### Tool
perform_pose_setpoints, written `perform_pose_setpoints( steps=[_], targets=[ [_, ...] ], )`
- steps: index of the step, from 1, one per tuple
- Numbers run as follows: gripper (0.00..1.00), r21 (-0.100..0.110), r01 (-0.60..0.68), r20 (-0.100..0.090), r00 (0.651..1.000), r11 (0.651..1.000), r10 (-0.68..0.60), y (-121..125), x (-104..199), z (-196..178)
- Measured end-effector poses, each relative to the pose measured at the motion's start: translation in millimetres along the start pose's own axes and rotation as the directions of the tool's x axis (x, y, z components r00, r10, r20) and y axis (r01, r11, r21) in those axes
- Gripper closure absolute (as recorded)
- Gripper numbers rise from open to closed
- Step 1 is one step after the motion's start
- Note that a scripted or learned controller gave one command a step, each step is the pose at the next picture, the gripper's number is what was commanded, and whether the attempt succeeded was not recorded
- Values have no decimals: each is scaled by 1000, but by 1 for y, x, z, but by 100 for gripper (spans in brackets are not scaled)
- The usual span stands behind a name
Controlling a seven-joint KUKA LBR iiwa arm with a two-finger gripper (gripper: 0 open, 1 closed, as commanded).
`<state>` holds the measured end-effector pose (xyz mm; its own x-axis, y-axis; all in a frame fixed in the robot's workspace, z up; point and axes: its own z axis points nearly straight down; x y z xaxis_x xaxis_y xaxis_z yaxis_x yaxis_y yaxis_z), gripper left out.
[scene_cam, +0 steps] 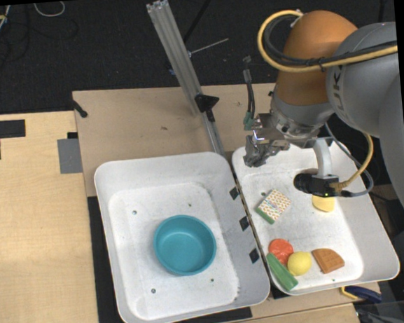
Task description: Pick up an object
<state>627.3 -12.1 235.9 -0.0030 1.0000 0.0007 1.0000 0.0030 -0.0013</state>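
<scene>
your claw (257,147) hangs over the far left corner of the right bin (378,247); whether it is released or clenched, you cannot tell. nearest lies the checkered sponge (274,204), mid-bin toward the left wall. judge it light, soft and squashy; pinch it across its narrow sides.
</scene>
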Motion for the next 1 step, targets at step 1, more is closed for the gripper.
perform_pose_setpoints(
  steps=[1],
  targets=[
    [100, 0, 0, 0, 1000, 1000, 0, 1, 51, 12]
  ],
)
